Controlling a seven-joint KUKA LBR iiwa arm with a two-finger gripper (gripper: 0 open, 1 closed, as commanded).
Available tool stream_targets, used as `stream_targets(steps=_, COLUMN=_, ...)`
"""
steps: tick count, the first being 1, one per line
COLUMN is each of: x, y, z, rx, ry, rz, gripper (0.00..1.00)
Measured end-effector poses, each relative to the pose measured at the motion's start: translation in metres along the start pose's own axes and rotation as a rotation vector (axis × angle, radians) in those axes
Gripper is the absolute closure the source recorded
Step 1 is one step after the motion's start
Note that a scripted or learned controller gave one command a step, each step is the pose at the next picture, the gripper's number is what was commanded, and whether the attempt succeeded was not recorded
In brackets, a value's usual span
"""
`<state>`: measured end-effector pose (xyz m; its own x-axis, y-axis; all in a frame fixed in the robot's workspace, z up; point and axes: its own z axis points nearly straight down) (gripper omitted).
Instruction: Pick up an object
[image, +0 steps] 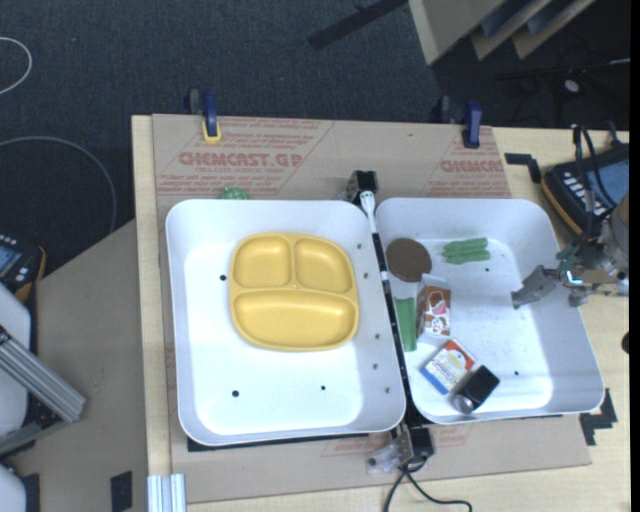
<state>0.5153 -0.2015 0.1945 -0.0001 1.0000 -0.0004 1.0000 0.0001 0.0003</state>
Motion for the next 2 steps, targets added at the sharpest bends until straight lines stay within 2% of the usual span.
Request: stream_targets(steps=2, x=0.155, y=-0.034, z=-0.185, rx=-0.013, ry=0.002, rz=-0.010, gripper=0.00)
